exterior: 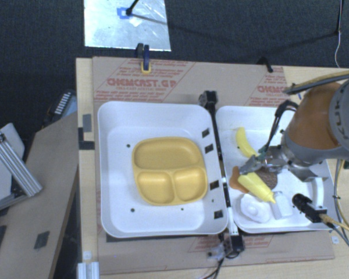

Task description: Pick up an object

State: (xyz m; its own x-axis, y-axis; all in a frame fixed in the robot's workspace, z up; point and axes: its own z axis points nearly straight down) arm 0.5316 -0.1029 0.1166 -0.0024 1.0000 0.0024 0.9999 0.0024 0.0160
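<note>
The right bin (pixel 314 222) holds several small things. A yellow banana (pixel 244 141) lies near its far left. A yellow squeeze bottle (pixel 257 186) lies slanted toward the front, over a flat orange-brown piece (pixel 237 182) and beside a dark brown round thing (pixel 270 179). A white lumpy object (pixel 253 208) and a small white block (pixel 281 206) rest at the front. My gripper (pixel 255 163) hangs low between the banana and the bottle, just above the bottle's upper end. Nothing is visibly held in it.
The left bin (pixel 113 156) carries a yellow three-compartment plate (pixel 166 170). A black divider (pixel 215 150) with clips runs between the bins. My grey and orange arm (pixel 317 124) covers the right bin's far right side. Cardboard (pixel 180 80) lies under both bins.
</note>
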